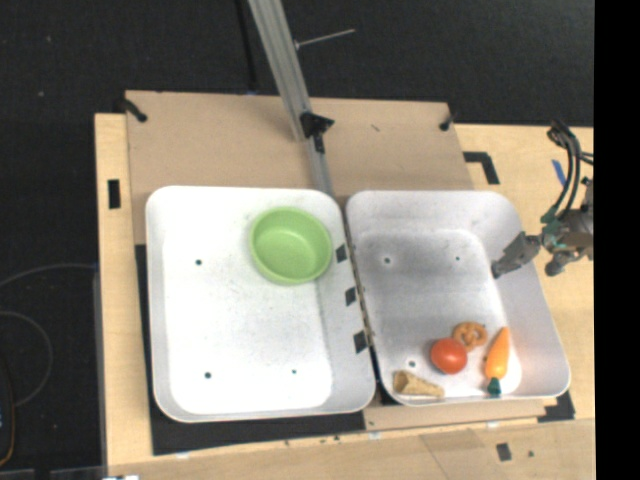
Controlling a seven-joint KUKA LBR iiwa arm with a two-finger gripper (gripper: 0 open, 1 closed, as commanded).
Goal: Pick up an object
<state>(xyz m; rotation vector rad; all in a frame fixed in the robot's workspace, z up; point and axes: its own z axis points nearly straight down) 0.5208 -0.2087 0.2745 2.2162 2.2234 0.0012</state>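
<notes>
Four small items crowd the near corner of the right bin (420,218), below and to the left of the gripper (520,253) as we look down: a red tomato (449,355), an orange carrot (497,353), a brown pretzel-like piece (468,334) and a tan wedge (417,385). Any one of them could serve as the object to pick up. We see the gripper at that bin's far-right rim, holding nothing; we cannot tell whether it stands wide or narrow. Well away to its left, the left bin (180,298) carries a single green bowl (291,246).

We judge the clutter the main hazard. Tomato and pretzel appear to touch, and the carrot lies just beside them, so a descent could catch two things at once or knock one aside. Items hugging the bin's front wall may also leave too little room for the gripper, and the round tomato could roll free. Both bins rest on the worktop (300,128).
</notes>
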